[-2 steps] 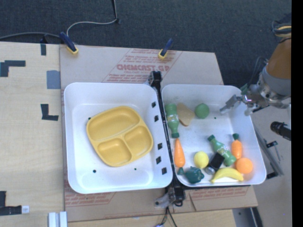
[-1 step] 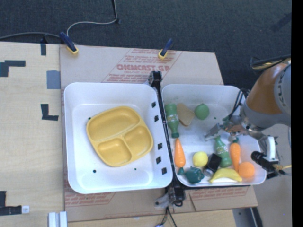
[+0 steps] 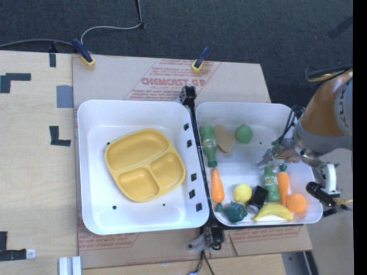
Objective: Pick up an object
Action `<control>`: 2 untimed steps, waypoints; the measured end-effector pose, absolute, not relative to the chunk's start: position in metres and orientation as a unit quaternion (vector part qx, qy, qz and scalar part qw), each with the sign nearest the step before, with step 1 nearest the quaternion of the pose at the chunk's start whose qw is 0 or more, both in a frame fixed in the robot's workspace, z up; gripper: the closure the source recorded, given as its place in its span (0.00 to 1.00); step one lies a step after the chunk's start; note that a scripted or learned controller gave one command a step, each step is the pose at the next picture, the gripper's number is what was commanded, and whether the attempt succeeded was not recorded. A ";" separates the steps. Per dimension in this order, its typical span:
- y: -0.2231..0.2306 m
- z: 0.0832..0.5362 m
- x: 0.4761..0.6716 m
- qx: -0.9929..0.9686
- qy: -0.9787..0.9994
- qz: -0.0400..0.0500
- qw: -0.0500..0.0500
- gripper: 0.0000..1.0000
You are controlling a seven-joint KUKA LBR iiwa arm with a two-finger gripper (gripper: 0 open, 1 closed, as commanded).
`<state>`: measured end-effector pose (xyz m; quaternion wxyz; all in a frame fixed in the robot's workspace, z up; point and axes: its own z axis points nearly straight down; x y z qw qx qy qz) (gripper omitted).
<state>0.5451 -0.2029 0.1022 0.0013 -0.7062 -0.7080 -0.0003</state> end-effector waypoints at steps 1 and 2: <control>-0.170 0.116 0.604 -0.706 -0.708 0.000 0.000 1.00; -0.193 0.165 0.565 -0.707 -0.707 0.000 0.000 1.00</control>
